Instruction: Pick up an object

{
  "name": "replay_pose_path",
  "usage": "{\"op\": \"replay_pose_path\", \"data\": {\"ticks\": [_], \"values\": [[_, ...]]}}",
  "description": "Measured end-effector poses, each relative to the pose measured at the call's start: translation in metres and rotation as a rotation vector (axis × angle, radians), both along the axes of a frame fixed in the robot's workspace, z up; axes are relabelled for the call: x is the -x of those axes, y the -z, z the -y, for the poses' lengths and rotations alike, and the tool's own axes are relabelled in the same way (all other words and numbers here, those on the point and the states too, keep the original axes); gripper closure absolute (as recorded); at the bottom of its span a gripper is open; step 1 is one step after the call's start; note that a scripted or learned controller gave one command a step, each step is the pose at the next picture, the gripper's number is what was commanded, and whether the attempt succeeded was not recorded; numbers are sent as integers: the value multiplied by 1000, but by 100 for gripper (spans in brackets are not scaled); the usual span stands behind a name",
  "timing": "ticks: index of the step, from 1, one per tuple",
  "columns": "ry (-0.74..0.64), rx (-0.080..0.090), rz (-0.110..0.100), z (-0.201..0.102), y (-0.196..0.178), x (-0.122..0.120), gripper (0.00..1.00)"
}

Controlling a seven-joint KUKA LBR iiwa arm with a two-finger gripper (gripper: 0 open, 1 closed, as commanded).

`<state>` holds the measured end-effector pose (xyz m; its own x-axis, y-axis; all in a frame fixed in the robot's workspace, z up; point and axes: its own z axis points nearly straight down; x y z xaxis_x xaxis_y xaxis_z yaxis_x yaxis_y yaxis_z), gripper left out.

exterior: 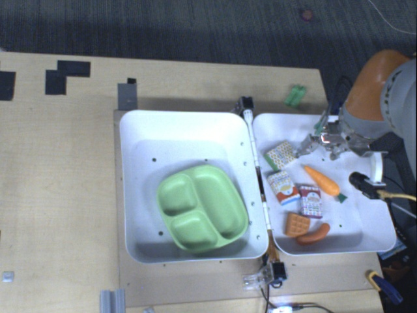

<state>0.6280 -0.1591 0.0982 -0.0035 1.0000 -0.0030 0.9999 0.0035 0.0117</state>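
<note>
1. The carrot (322,180) lies loose in the right bin (384,237), near its middle, among toy foods: a speckled card (281,154), two cartons (283,186), a waffle (296,224) and a sausage (313,234), likely scattered as grasp targets.
2. The end effector (324,142) hangs over the bin's far part, just above the carrot, holding nothing that can be seen; how wide it stands cannot be told.
3. The arm (384,100) reaches in from the right, wrist bent down.
4. A green tray (202,207) sits in the left bin (140,175) on the table (58,194).

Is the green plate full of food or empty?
Empty. The green plate in the left bin shows only bare green in all three sections. The carrot and other toy food lie in the right bin.
</note>
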Motion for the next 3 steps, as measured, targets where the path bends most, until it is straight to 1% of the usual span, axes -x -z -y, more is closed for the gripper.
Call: {"op": "replay_pose_path", "data": {"ticks": [1, 2, 3], "values": [[1, -1, -8, 26, 13, 45, 0], [0, 0, -1, 26, 1, 42, 100], [1, -2, -7, 9, -109, 122, 100]]}}
